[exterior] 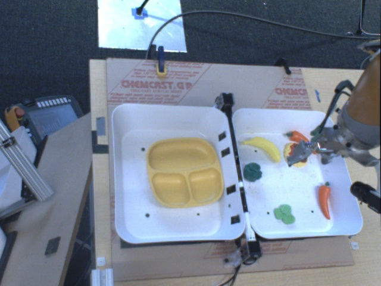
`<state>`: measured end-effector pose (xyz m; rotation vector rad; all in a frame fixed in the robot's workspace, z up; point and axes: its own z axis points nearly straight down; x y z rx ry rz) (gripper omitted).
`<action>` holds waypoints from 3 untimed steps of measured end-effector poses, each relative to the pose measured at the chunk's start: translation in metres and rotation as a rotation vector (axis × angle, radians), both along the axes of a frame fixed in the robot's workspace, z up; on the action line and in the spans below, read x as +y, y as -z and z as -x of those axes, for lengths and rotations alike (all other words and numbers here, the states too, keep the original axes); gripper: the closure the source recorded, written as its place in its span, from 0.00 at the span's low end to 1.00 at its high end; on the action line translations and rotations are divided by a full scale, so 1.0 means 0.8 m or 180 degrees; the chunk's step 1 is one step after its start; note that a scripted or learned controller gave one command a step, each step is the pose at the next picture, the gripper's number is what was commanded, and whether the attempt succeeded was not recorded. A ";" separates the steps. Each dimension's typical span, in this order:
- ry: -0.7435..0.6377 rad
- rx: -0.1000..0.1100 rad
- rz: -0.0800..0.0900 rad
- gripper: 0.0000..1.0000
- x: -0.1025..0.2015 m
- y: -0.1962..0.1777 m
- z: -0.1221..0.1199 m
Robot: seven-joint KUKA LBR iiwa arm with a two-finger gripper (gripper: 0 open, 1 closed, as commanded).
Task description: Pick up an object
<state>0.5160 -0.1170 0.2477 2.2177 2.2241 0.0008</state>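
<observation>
In the right bin lie a yellow banana, a dark green broccoli piece, a light green vegetable and an orange carrot. A second orange carrot rests near the bin's far side. My gripper reaches in from the right and hangs low just in front of that carrot, over a small yellow-orange piece that it partly hides. Whether it touches the piece is unclear.
The left bin holds a yellow three-compartment plate. A black divider strip runs between the bins. Cardboard underlies both bins, and a cable crosses the dark floor behind.
</observation>
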 end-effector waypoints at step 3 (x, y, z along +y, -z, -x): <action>0.0006 0.0008 -0.0004 0.00 -0.002 0.206 0.000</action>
